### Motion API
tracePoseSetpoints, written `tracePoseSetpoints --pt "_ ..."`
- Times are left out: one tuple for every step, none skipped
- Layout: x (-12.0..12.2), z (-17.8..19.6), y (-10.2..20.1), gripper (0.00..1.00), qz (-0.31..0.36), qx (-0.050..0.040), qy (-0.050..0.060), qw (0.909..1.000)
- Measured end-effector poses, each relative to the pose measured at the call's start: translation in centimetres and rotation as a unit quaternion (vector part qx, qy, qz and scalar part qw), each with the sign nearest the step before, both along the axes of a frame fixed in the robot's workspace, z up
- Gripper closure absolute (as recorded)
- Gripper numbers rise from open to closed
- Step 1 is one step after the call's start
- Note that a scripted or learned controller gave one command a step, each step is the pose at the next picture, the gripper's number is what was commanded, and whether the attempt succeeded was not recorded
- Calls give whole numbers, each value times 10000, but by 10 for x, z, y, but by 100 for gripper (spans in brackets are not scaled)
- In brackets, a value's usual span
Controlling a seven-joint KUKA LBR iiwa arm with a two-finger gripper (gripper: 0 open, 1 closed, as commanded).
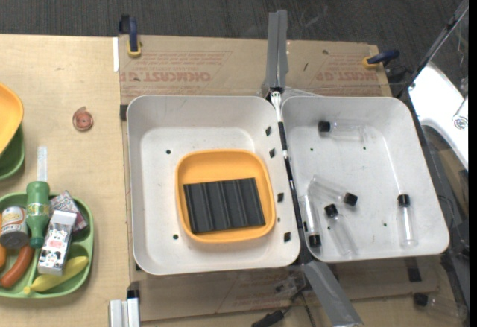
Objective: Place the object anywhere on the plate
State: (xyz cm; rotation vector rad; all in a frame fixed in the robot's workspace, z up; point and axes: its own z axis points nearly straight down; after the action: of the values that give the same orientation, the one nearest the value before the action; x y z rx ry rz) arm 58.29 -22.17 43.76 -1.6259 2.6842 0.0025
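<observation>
bins are being borne side by side on a sheet of brown printed cardboard, which is being pinned at its far corners by two blue-and-yellow clamps.

the shallow white bin on the view's left is being occupied by a round-cornered orange plastic plate, sitting approx. at its centre. the dark grey ribbed rectangular slab is being carried flat on that plate, w/ its ribs running front to back and all its edges kept inside the plate's rim.

the shallow white bin on the view's right is being littered w/ several clear plastic vials w/ black caps, lying on their sides and spread apart.

at the view's left, on the pale wooden table, a green divided tray is being loaded w/ toy food, incl. a green bottle. a small pink round item is being left alone nearby.
</observation>
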Motion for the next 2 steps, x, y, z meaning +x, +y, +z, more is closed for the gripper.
tracePoseSetpoints --pt "72 3 1 100 1878 2 -16 9822" --pt "-43 -119 0 100 2819 2 3 9594"
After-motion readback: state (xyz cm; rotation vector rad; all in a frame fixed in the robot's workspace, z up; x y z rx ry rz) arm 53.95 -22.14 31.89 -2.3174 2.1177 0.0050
